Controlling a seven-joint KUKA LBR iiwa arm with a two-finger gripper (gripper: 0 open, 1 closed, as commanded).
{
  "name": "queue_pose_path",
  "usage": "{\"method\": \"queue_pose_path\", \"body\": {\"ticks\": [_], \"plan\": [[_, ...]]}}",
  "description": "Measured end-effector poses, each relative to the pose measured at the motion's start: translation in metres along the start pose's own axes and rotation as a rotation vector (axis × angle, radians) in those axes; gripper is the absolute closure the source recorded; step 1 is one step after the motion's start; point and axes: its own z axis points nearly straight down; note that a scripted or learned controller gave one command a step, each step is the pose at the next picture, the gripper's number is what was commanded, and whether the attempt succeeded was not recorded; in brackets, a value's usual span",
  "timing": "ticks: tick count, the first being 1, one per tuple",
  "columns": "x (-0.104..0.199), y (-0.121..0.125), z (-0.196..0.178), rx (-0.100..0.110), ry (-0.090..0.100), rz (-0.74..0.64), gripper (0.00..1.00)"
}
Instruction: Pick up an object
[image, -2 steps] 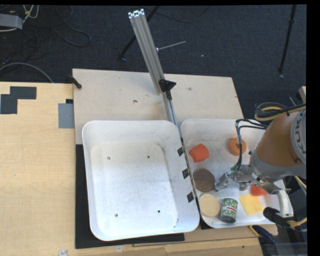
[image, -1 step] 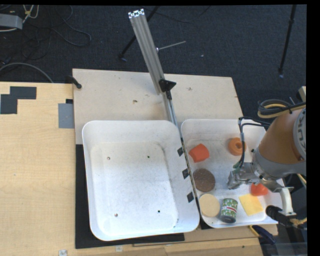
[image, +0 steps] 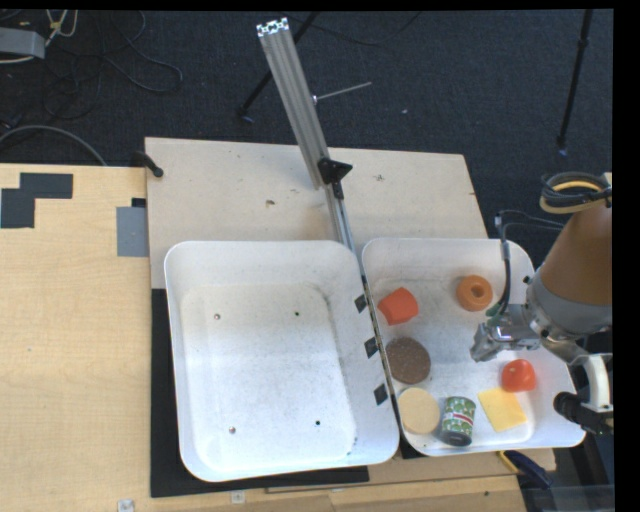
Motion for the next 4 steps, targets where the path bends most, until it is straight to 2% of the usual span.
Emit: {"method": "queue_pose_path", "body": {"ticks": [2,3,4], "plan": [[-0.005,-0.001,-0.071,0.001,0.0,-0.004,1.0],[0.058,0.0,-0.069,0.005,0.004,-0.009,1.0],[0.102,-0.001,-0.067,0.006,0.003,-0.007,1.0]]}}
